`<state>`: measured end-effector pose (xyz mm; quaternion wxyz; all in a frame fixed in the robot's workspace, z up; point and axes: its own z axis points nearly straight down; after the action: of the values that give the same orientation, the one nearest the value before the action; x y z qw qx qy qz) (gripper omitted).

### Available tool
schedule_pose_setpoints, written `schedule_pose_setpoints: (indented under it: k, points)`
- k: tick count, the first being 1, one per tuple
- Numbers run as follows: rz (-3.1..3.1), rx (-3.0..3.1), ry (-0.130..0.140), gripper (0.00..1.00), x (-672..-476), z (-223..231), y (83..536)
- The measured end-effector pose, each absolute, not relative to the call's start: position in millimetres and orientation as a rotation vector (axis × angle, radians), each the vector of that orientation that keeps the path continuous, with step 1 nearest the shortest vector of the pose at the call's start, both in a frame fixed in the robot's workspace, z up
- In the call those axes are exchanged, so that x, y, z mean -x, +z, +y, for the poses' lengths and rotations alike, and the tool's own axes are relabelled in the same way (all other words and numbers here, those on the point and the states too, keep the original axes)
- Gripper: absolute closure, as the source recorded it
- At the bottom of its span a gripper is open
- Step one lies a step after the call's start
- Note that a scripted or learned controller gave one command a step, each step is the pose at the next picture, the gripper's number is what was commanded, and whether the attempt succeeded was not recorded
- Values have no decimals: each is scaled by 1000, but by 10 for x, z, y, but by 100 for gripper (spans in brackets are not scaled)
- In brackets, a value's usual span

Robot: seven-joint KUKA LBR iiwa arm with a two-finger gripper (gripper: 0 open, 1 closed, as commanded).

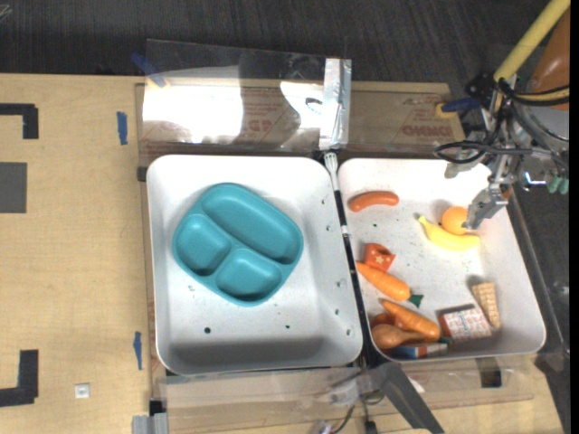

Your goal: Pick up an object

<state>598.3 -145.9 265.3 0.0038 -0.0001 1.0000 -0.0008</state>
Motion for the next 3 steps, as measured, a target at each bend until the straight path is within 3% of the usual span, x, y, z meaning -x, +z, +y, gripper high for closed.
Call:
schedule_pose_setpoints:
  k: [1, 2, 3]
  points:
    - [3138, 232, 5, 0, -5736, -1464, 1050]
    - [3108, 389, -3, 0, -6059, -1632, 888]
    - [3090, 392, -10, 100, -6107, -1616, 1035]
